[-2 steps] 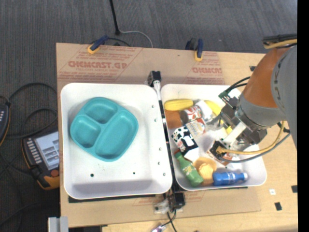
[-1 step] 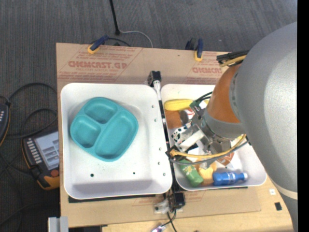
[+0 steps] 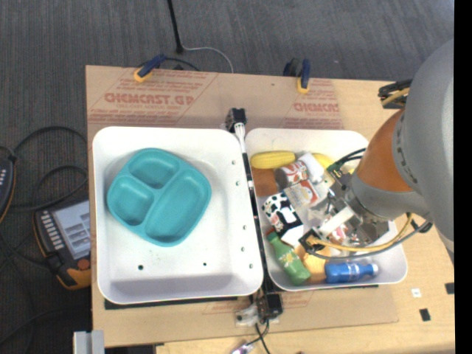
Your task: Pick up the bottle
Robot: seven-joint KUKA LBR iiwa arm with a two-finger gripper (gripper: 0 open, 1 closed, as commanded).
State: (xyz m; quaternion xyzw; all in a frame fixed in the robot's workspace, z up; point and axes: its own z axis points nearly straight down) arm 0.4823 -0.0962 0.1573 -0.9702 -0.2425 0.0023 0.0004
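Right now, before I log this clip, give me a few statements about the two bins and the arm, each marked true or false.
1. The teal divided plate lies in the left bin. True.
2. The blue bottle stands upright in the left bin. False: it lies on its side near the front edge of the right bin.
3. The green bottle lies in the right bin, near the wall between the bins. True.
4. The arm is over the left bin. False: it reaches over the right bin.
5. A yellow item lies at the back of the right bin. True.
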